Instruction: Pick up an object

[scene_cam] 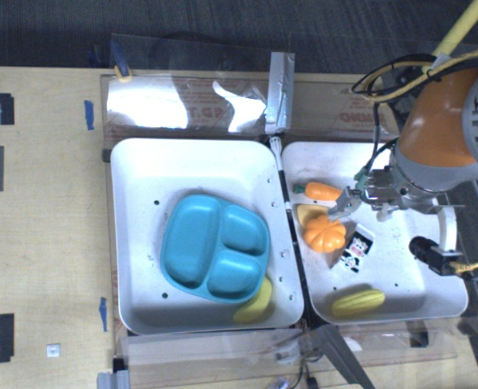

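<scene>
We see the gripper low in the right bin, its jaws slightly parted and holding nothing, tips just above the orange pumpkin. A toy carrot lies just beyond, a yellow piece well below.

Blue tray, orange pumpkin, black-white card, possibly patterned.
</scene>
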`<control>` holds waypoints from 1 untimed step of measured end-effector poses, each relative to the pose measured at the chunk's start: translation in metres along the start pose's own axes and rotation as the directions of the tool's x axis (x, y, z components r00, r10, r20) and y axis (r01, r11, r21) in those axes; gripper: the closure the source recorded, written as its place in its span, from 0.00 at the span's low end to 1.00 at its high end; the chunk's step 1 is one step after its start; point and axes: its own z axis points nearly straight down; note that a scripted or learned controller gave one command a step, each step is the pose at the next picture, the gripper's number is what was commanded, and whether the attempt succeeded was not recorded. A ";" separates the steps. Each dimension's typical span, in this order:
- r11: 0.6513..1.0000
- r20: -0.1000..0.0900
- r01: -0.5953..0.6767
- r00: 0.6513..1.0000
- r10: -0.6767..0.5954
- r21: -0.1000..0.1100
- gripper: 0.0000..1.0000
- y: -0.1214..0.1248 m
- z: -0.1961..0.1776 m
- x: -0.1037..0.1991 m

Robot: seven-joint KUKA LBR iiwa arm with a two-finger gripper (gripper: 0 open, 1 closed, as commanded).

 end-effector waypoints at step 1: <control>0.997 0.000 0.082 0.997 -0.082 -0.004 0.00 0.007 0.097 -0.020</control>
